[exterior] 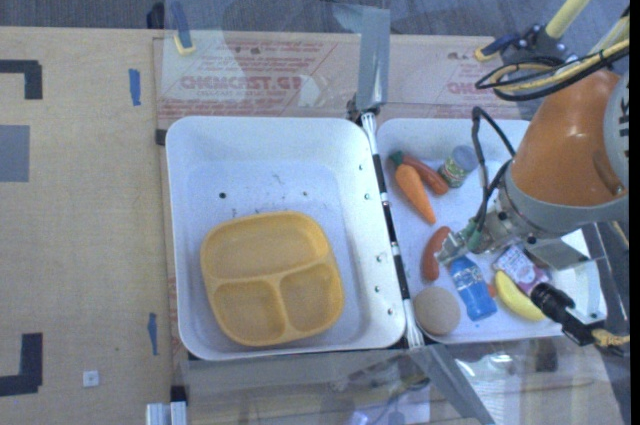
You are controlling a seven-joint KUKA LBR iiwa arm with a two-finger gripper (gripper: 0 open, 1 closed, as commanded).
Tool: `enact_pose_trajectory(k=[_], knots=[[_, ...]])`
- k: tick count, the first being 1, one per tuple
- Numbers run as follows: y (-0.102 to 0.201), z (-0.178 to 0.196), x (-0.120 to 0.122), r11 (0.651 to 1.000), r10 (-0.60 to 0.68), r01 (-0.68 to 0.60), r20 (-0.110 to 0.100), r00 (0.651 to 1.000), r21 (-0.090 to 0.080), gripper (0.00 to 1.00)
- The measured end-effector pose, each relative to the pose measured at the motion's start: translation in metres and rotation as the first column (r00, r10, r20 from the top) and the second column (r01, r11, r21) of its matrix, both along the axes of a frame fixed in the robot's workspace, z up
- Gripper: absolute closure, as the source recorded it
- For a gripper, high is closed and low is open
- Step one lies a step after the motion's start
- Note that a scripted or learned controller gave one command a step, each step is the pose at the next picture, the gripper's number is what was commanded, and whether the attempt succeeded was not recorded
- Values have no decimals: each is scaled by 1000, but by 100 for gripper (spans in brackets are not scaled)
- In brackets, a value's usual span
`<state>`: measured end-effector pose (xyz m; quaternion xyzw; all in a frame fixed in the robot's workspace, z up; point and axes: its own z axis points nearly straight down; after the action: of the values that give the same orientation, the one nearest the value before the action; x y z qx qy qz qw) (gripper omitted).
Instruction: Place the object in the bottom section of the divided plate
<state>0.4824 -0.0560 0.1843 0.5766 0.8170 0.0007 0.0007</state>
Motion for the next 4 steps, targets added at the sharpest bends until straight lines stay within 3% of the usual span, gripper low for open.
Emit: enact_pose_trajectory(k=[1,2,3,4], knots=[[90,0,-3,1000,7,-7,-2,1000,0,100],[142,0,1,865,502,-502,1,865,-1,100],[226,15,-3,750,662,-662,2,750,-1,100],[226,15,-3,750,662,-662,2,750,-1,0]])
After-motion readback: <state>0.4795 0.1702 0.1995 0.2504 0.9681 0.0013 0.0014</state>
